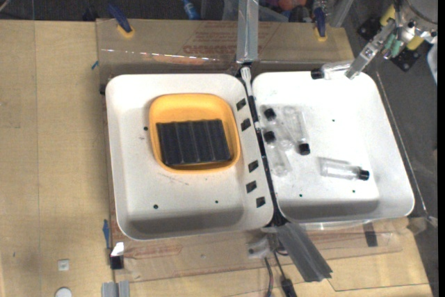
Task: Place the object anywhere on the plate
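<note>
2 white bins sit side by side on the bench. The left bin (pixel 132 205) holds an orange plate (pixel 192 130) with a dark ribbed insert in its middle. The right bin (pixel 361 115) holds several clear plastic vials with black caps: a loose cluster (pixel 285 132) near the divider and 1 vial (pixel 342 170) lying on its side apart, toward the near right. The arm comes in at the top right corner, and its gripper (pixel 361 60) hangs over the far rim of the right bin, well away from the vials; whether it is wide or narrow cannot be told.
</note>
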{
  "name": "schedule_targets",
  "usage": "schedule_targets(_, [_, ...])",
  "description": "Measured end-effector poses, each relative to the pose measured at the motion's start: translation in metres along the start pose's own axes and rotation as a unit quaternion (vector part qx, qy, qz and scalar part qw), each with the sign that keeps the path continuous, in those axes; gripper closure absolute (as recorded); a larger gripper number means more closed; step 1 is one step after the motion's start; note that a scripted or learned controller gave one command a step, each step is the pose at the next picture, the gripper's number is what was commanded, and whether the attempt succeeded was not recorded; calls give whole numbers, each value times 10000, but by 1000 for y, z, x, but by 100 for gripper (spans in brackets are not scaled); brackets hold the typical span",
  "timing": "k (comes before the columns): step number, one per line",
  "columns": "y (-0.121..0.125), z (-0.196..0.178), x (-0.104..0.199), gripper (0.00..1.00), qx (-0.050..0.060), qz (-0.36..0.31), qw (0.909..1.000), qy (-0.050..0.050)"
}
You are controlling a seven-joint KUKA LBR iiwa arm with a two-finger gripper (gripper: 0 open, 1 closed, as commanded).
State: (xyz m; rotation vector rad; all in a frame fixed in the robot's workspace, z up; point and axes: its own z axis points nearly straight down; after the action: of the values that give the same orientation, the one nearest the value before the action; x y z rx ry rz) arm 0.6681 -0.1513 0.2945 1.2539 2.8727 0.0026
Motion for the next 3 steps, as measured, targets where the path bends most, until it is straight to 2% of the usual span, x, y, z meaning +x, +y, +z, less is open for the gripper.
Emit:
schedule_targets(1, [-34, -75, -23, 100, -4, -1405, 9901, -8])
schedule_targets(2, [-55, -122, -48, 100, -7, -2818, 9595, -17])
schedule_targets(3, [-55, -143, -45, 100, -10, -4101, 9120, -17])
